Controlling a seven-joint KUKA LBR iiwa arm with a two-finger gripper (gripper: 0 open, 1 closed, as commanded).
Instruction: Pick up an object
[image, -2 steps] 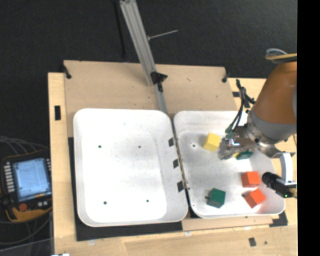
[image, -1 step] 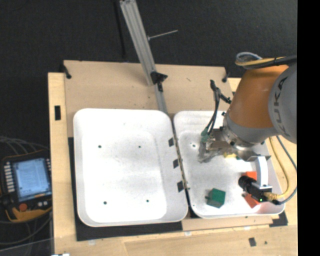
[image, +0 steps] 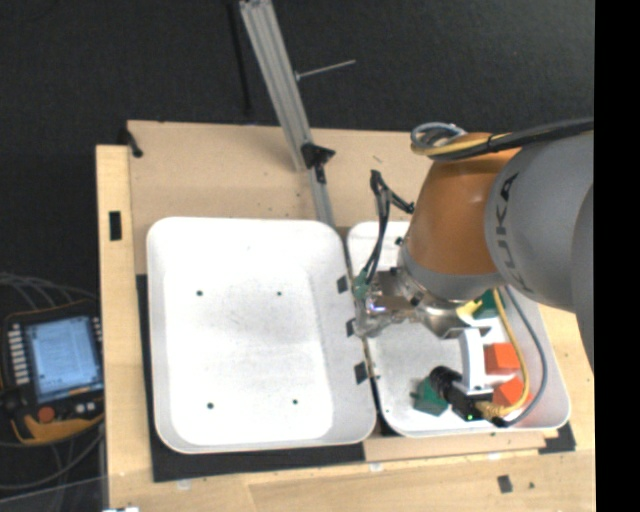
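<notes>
A small green thing (image: 428, 402) lies in the right bin (image: 400, 355), close to the bin's bottom edge and a bit left of its middle. An orange block (image: 501, 358) sits nearer the bin's right edge. Just below it, by the bottom right corner, is a yellow and orange thing (image: 512, 396). Another green bit (image: 487, 305) peeks out higher up, right beside the arm.

The arm (image: 470, 215) hangs over the right bin and covers most of it. The gripper (image: 455, 325) is low over the bin's middle, above the things. I cannot tell how its jaws stand, because the arm hides them.

The left bin (image: 250, 330) is beside it, with their edges almost touching. Both bins rest on the brown bench (image: 200, 170).
</notes>
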